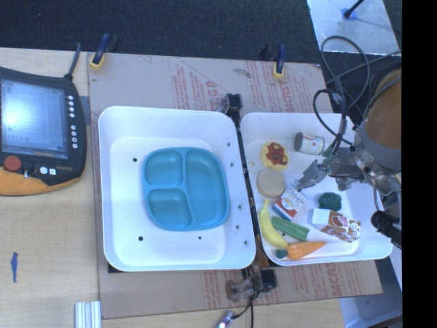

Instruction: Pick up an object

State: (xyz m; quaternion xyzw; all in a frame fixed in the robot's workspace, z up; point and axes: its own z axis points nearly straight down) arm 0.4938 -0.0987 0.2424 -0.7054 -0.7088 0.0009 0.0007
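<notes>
Camera view: small white packet [293, 200] in right bin [382, 251], just left of green lump [330, 200], above banana [270, 228] and carrot [304, 249]. Gripper [308, 176] hangs over it, fingers spread, nothing between them. Looks like approach step; next needs descent and closing. Wrist partly cut off at right; packet label unreadable.

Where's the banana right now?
The banana lies in the right bin, near its front-left corner, beside the green cucumber-like piece and just above the carrot.

Pincer [308, 176] over right bin [372, 251], toys inside.
</notes>
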